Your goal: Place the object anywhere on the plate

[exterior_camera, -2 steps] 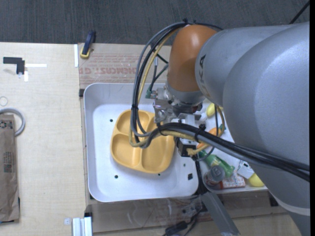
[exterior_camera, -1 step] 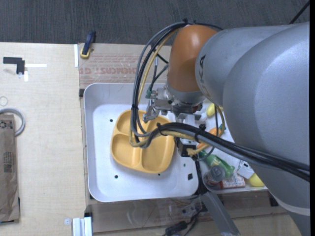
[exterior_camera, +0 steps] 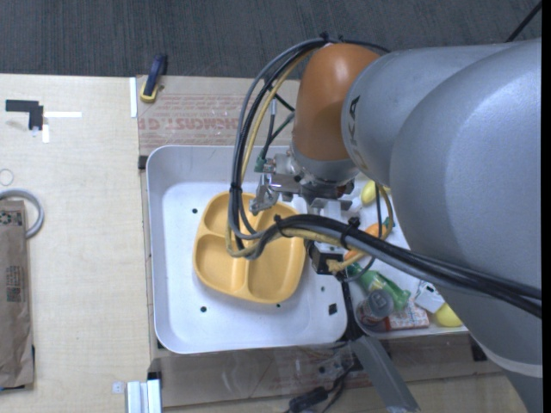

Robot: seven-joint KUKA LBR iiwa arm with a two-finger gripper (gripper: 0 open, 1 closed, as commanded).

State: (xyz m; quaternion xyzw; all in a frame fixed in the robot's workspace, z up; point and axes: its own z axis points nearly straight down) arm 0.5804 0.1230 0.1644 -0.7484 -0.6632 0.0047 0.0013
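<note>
Plate (exterior_camera: 250,261): yellow, divided into compartments, lies flat in left white bin (exterior_camera: 172,317)
Arm (exterior_camera: 448,162): reaches in from right, orange band above wrist, black cables looping over plate
Claw (exterior_camera: 274,198): sits over plate's upper edge; spread or pinched, cannot tell
Object: cannot tell which it is; nothing visible on plate
Right bin: clutter by arm, green bottle (exterior_camera: 383,289), yellow piece (exterior_camera: 448,317)
Surface (exterior_camera: 69,231): pale wood, brown packet (exterior_camera: 15,291) at left
</note>
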